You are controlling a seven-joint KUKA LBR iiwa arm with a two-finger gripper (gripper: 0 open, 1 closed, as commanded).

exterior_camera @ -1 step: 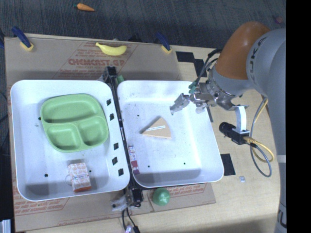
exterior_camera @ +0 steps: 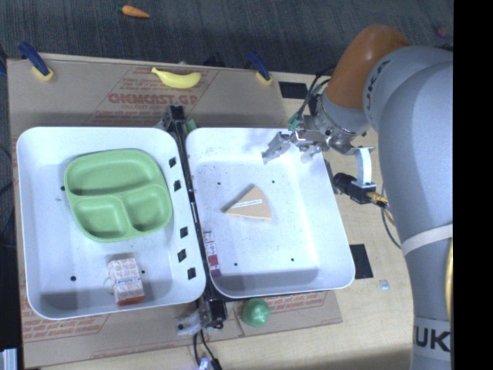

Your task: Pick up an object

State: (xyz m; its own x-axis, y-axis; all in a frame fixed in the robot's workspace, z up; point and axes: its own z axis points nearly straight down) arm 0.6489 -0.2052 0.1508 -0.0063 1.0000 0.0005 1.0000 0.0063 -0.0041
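A tan triangular wedge [exterior_camera: 250, 204] lies flat near the middle of the right bin [exterior_camera: 323, 245]. My gripper [exterior_camera: 282, 146] hangs over the far edge of that bin, above and to the right of the wedge, well apart from it. Its grey fingers [exterior_camera: 271, 151] point left and nothing sits between them. In the left bin [exterior_camera: 31, 230] rests a green divided tray [exterior_camera: 117, 193], with a small wrapped packet [exterior_camera: 125, 280] near the front wall.
A yellow banana [exterior_camera: 177, 77] lies on the cardboard behind the bins. A green ball [exterior_camera: 256, 311] sits on the bench in front of the right bin. A small orange item [exterior_camera: 135, 11] is on the dark floor at the back. Blue clamps [exterior_camera: 35, 60] hold the cardboard.
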